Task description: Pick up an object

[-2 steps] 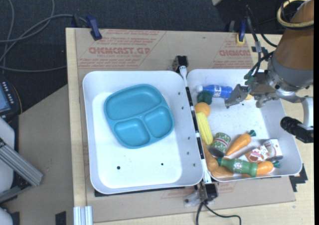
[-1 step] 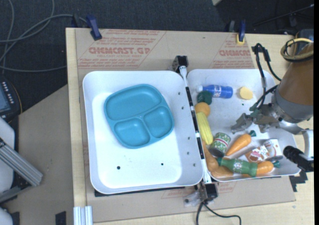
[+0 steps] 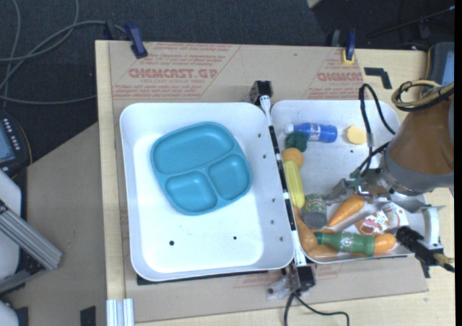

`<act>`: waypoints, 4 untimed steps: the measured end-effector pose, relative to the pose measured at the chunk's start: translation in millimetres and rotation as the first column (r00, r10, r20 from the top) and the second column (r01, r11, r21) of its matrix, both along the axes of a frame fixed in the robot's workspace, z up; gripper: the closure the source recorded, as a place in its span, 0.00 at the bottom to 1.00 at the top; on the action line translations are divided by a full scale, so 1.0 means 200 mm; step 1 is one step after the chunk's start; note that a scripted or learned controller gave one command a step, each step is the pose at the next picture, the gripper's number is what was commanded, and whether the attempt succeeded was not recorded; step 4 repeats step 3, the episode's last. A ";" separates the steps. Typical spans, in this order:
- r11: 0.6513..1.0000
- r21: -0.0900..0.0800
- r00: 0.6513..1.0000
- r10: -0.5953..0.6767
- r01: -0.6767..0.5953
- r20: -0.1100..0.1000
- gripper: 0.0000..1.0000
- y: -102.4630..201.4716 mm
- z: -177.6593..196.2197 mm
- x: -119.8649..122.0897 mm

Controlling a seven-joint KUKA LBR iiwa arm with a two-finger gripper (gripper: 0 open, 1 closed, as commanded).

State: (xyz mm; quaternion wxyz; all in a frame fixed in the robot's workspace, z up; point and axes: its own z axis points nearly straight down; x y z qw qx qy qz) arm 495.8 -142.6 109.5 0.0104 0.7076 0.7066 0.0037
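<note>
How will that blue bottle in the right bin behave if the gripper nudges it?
The blue bottle lies on its side and looks round, so it would probably roll. It seems small and likely light. Its smooth surface may slip between fingers.

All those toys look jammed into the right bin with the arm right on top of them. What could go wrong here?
Three likely risks. The carrot, the green bottle and their neighbours lie touching, so the gripper might nudge or grab the wrong one. The corn lies along the bin's wall, where fingers may have little room. The arm also covers part of the right bin, so the camera may miss a failed grab.
</note>
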 end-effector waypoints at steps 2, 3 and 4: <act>1.000 0.010 1.000 0.001 -0.001 -0.018 1.00 0.03 -0.07 -0.08; 1.000 0.013 1.000 0.015 -0.015 -0.008 1.00 0.50 0.40 0.06; 1.000 0.013 1.000 0.015 -0.015 -0.008 1.00 0.50 0.40 0.06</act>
